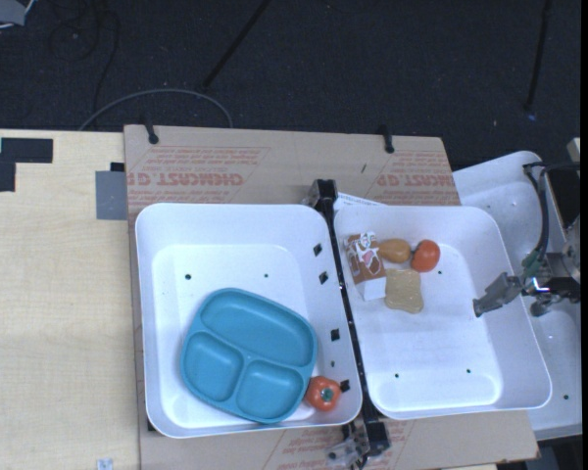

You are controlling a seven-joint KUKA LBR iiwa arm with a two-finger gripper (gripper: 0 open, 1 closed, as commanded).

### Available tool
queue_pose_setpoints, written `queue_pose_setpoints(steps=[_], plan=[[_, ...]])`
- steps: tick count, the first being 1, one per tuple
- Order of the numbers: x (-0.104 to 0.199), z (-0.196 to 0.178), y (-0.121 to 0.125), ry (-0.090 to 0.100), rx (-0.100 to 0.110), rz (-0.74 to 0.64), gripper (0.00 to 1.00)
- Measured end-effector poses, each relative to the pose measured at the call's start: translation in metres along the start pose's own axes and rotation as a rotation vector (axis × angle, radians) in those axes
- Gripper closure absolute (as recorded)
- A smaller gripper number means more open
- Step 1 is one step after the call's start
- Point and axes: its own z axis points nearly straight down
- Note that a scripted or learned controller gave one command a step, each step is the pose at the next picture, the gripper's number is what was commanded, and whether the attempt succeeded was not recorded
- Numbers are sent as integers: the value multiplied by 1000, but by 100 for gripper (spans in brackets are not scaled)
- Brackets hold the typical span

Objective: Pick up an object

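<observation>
Looking down from the one camera, two white bins sit side by side on the bench. The left bin [167,253] holds a blue plate with three sections [247,355], lying near its front edge. A small orange and red toy fruit [322,393] sits in the front right corner of that bin, touching the plate's rim.

The right bin [470,360] holds a little group of things near its back left corner. There is a small packet with red print [365,257] next to the wall between the bins. Just beside it lie a yellow-brown toy food [394,251] and a red tomato-like ball [426,255], which touch each other. A tan bread-like slice [405,291] lies just in front of them.

The gripper [494,297] hangs at the right edge of the right bin, well apart from the group. One grey finger points in over the bin. I cannot tell if the hand is apart or together, and nothing shows in it.

I think the pick has not started. To do it well, the arm should go left toward the group and choose the red ball, since it sits on the outside. It should come straight down over it, because the things are packed close and a slanted push could knock them away.
</observation>
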Motion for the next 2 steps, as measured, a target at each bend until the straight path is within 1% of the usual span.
queue_pose_setpoints(steps=[1, 2], plan=[[0, -6, 2, -2, -10, -3, 0], [2, 39, 7, 0, -6, -3, 0]])
